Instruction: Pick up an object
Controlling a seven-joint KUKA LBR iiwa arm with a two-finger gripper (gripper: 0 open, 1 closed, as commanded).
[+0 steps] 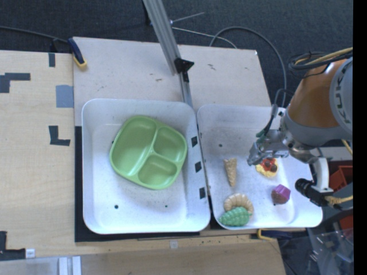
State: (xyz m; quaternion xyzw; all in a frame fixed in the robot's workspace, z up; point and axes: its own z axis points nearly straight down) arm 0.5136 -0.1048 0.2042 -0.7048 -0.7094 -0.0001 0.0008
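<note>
Your gripper [259, 156] hovers at the red-and-yellow toy [267, 167]; you cannot tell its grip. A cone [230, 171] lies left, a purple block [280, 194] just below.

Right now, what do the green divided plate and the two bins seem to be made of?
The green divided plate looks like moulded plastic with a matte finish: one even colour, soft rounded ridges between compartments. The left bin and right bin look like smooth white plastic, probably thin, with rounded rims and a slight sheen.
</note>
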